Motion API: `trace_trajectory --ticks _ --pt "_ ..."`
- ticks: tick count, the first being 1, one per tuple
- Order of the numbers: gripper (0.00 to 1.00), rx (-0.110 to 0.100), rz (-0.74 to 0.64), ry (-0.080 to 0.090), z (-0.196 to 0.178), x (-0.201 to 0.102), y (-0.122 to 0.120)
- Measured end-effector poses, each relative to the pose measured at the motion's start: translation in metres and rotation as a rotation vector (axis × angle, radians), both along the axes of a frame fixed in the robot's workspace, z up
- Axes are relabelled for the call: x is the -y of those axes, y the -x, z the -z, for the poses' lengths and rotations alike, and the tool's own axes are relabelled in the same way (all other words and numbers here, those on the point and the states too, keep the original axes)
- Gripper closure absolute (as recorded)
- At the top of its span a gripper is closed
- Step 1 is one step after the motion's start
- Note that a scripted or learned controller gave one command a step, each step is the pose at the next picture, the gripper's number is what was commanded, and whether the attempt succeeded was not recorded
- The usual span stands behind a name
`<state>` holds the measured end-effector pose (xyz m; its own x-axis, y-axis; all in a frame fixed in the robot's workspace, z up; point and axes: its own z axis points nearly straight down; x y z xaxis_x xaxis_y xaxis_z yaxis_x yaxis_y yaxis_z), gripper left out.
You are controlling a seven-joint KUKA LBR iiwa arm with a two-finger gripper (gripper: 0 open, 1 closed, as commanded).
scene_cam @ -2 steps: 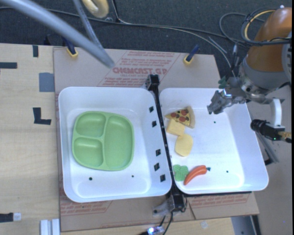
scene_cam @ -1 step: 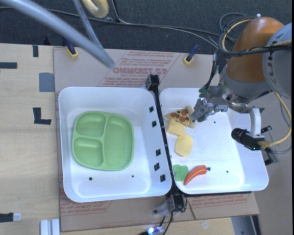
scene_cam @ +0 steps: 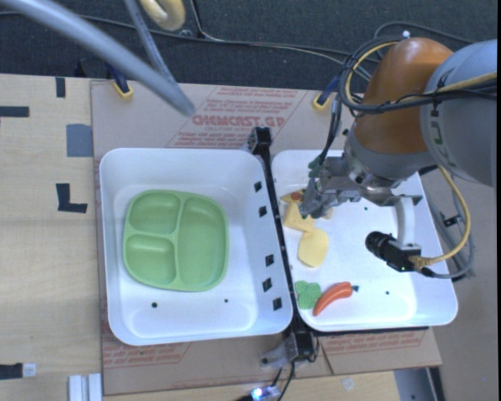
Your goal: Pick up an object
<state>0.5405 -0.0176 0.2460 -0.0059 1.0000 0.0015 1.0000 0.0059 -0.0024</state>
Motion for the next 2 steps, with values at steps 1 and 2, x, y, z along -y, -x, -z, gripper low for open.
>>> trace_trajectory --ticks 1,2 --pt "1.00 -0.001 0.001 0.001 0.015 -0.049 0.019" --pt "1.00 -0.001 0.001 0.001 0.022 -0.092 0.033"
